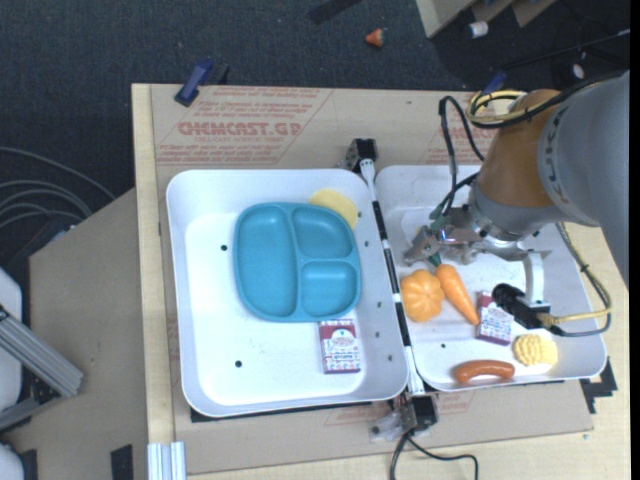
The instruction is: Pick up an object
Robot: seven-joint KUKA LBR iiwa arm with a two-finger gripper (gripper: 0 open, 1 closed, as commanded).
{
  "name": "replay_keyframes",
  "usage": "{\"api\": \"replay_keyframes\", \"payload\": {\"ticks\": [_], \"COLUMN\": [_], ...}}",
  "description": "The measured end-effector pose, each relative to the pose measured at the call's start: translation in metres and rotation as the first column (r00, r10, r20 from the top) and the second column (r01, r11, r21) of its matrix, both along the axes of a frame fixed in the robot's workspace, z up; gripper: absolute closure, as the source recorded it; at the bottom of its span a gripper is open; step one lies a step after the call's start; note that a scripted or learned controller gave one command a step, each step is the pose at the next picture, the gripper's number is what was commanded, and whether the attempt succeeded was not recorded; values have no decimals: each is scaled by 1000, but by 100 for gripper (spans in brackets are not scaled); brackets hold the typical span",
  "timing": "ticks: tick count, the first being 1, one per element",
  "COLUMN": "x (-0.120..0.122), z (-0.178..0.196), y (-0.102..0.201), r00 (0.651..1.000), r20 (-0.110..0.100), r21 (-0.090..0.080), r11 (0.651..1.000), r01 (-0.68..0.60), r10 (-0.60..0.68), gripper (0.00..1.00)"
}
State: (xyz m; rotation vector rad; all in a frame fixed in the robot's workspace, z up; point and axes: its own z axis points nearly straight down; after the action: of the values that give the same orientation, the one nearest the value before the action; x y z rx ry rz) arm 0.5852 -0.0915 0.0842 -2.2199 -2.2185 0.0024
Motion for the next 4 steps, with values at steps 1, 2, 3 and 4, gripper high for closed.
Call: {"api": "replay_keyframes", "payload": {"ticks": [1,2,3,4], "x": [51,52,52,2], "z": [1,12,12,0], "y": [-5,-5,-5,-5], "r00": [1000,1000,1000,1000], "r20": [4,8,8,1], "r21": [-1,-2,-2,0], "r11": [1000,1000,1000,1000], "r01": [-2,-2,-2,0], "r10": [2,2,2,0], "gripper": [0,100,0,0]}}
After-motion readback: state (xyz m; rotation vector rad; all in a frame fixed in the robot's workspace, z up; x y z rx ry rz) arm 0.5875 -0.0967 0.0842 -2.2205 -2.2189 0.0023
